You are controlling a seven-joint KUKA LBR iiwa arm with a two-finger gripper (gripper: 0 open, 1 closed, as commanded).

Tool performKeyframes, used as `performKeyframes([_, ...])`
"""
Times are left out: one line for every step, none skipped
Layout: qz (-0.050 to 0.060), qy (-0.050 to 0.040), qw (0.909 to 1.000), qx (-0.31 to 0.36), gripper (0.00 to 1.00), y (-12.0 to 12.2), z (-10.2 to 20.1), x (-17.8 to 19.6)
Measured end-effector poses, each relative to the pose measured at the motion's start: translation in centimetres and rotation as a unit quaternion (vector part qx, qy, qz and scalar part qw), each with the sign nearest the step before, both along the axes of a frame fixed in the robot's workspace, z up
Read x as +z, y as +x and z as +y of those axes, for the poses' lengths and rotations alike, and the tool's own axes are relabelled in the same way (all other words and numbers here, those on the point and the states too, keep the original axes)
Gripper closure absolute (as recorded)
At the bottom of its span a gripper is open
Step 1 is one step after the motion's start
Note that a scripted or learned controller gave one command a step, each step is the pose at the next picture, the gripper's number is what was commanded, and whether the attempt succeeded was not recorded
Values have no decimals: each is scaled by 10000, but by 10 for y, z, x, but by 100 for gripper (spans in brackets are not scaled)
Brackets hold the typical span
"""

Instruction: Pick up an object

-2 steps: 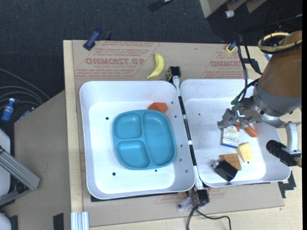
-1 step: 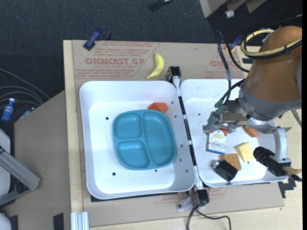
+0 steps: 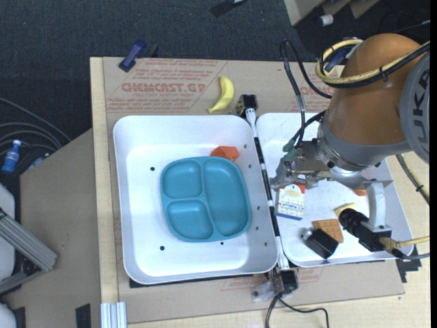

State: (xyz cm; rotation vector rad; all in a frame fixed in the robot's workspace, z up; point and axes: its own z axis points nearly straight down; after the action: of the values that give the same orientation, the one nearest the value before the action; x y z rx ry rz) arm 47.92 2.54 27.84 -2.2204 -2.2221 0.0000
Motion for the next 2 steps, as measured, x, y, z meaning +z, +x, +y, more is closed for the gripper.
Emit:
performKeyframes([-6, -6, 10000, -8, 100, 52, -32, -21])
performKeyframes([0, -2, 10000, -5, 100, 1, -40, 30])
